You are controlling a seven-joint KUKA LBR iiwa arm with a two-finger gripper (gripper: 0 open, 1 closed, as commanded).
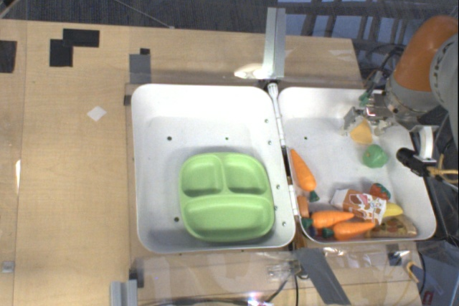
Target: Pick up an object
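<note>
Gripper point(367, 116) low over right bin point(323, 111), far right corner; whether it grips or is released, cannot tell. Pale yellow object point(362, 132) right under it, round green ball point(374, 155) beside. Bare white floor mid-bin. Near rim crowded: carrots point(343, 223), orange carton point(363, 203). Left bin point(154, 118) holds glossy green divided tray point(226, 197).
</note>
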